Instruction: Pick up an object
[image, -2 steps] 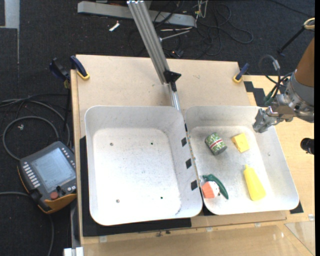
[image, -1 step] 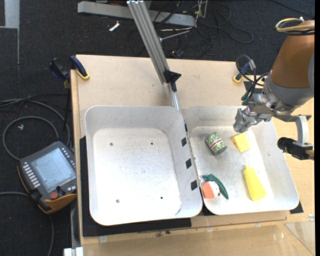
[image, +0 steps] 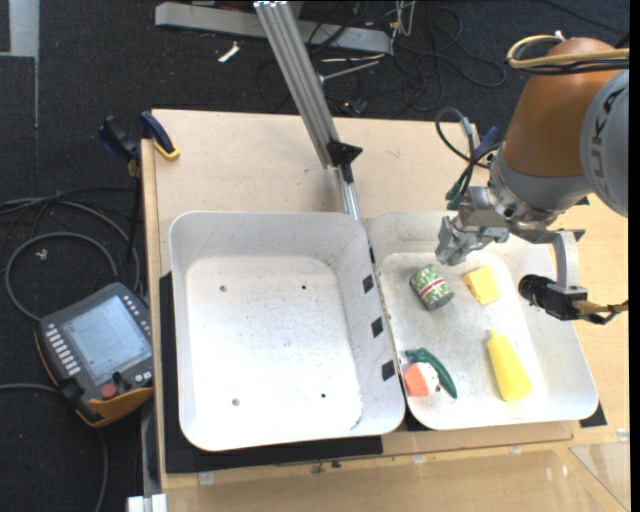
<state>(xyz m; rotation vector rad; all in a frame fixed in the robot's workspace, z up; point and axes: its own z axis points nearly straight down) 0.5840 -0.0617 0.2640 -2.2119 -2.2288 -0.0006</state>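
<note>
- Claw: small and dark against the bin; cannot tell how it is set. Nothing visibly held in it.
- Arm: grey with an orange band, cut off by the top and right edges; its bulk hides the right bin's far right corner.
- Green can: lies just below-left of the claw, near it but apart; label too blurred to read.
- Yellow block: just below-right of the claw, beside the can.
- Yellow bottle: lies well below the claw, toward the near rim.
- Orange-and-green toy: well below the claw, against the bin's left wall; shape hard to make out.
- Right bin: white, speckled, shallow; holds all four things.
- Left bin: white, well left of the claw, touching the right bin.
- Bench: pale wood; a metal rail slants across it from the top.
- Floor: dark carpet, loose cables; pendant lies far left.
</note>
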